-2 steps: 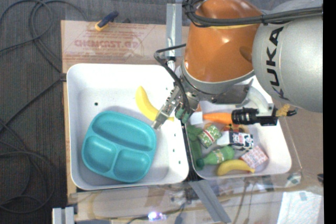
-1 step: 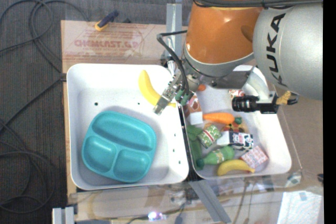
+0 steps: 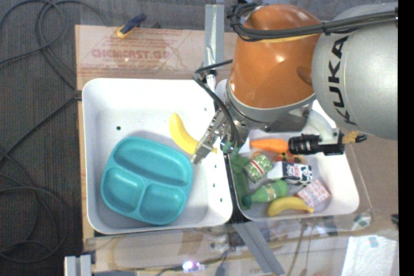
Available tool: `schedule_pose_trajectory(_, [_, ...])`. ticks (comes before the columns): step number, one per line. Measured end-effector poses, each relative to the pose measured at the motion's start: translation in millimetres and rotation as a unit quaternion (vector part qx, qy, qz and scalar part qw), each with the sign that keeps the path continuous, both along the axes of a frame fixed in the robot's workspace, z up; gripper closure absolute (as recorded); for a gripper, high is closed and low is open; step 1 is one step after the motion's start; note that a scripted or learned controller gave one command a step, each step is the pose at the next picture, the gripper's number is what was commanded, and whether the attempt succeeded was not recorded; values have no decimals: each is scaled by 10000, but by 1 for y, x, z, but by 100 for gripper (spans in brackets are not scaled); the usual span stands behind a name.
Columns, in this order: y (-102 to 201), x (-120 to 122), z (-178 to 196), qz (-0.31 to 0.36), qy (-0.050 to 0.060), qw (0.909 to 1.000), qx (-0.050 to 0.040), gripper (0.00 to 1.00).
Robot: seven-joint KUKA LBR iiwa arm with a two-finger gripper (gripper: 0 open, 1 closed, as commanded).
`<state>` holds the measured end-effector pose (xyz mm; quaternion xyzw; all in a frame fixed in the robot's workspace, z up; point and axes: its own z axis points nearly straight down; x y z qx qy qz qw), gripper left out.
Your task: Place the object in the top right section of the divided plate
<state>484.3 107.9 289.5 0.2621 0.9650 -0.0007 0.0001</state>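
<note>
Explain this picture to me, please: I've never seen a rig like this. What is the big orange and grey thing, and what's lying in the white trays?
The picture comes from one camera fixed above the bench, looking down at a slant. The big orange and grey thing is a robot arm reaching in from the right. Its gripper hangs over the left bin, right beside a yellow banana; whether it holds the banana is unclear. In that bin also lies a teal divided plate with three sections. The right bin holds toy groceries: a second banana, a carrot, a green bottle and small packets.
</note>
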Motion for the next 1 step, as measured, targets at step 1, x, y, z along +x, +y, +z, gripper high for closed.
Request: schedule_pose_trajectory(1, [1, 0, 9, 7, 2, 10000, 4, 100])
